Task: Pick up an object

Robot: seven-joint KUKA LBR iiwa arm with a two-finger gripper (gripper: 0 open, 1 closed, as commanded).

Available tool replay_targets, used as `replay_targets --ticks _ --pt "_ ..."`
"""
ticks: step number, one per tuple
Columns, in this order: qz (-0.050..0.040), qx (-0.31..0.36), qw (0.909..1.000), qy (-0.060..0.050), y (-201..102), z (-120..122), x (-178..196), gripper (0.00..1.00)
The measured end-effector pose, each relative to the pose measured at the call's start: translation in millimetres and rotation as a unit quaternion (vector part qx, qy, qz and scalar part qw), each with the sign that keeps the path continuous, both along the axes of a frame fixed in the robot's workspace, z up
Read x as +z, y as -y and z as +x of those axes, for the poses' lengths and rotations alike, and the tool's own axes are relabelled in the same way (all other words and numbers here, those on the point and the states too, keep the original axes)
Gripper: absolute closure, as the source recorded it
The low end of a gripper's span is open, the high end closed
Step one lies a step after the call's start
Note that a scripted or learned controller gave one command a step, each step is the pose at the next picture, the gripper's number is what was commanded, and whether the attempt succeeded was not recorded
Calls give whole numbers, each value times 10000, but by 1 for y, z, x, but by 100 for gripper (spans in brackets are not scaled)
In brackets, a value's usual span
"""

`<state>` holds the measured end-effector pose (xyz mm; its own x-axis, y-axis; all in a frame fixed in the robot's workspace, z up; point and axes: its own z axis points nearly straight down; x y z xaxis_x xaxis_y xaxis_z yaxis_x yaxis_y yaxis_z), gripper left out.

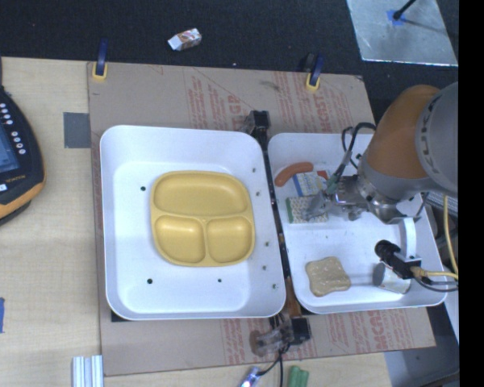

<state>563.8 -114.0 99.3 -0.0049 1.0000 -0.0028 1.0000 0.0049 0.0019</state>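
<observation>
The right bin [306,301] holds an orange sausage-shaped toy [294,172] at its far left, a green and white packet [305,201] just below that, and a tan slice of toy bread [328,276] near the front. A dark grey utensil-like piece [379,274] lies to the right of the bread. My gripper [321,206] hangs low over the packet, its tip at the packet's right edge. The grey wrist with its orange band [403,135] covers the bin's right part.
The left bin [121,216] holds a yellow divided plate [202,217]. A teach pendant [4,156] lies on the bench at the far left. Clamps [313,72] pin the cardboard under the bins. Cables [423,274] trail by the right bin's right rim.
</observation>
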Motion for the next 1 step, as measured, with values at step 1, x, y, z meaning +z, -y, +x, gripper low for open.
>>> replay_targets --ticks 1 --pt "12 -8 10000 13 -16 45 -3 0"
